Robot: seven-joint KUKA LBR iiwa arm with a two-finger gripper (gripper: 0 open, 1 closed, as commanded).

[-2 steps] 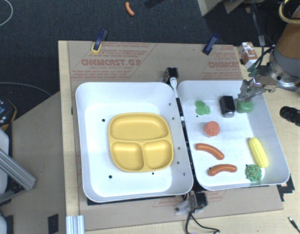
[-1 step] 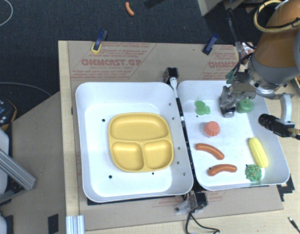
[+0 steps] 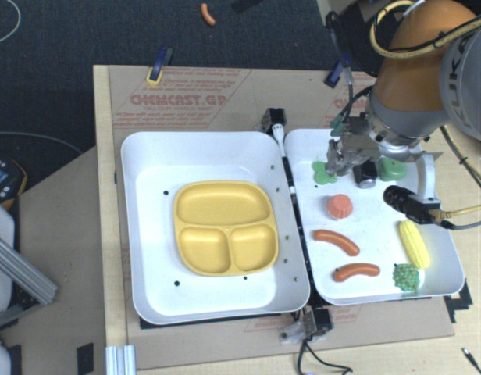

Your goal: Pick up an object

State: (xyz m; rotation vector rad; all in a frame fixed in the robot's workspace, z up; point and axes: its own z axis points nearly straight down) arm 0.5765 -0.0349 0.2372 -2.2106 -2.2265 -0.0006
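My gripper [image 3: 343, 161] hangs low over the back of the right bin [image 3: 451, 276], beside a green toy piece [image 3: 325, 173] at its left finger. Another green piece [image 3: 393, 167] lies just right of the wrist. In front of the gripper sit a round red-orange piece [image 3: 340, 206], two toy sausages [image 3: 336, 241] [image 3: 356, 271], a yellow corn cob [image 3: 413, 244] and a green broccoli [image 3: 407, 276]. Nothing shows between the fingers.
The left bin [image 3: 147, 162] holds a yellow three-compartment plate [image 3: 224, 226]. A black clamp [image 3: 274, 119] stands at the back between the bins. Blue clips [image 3: 158, 66] [image 3: 335, 75] pin the cardboard sheet. An orange piece [image 3: 208, 13] lies on the floor behind.
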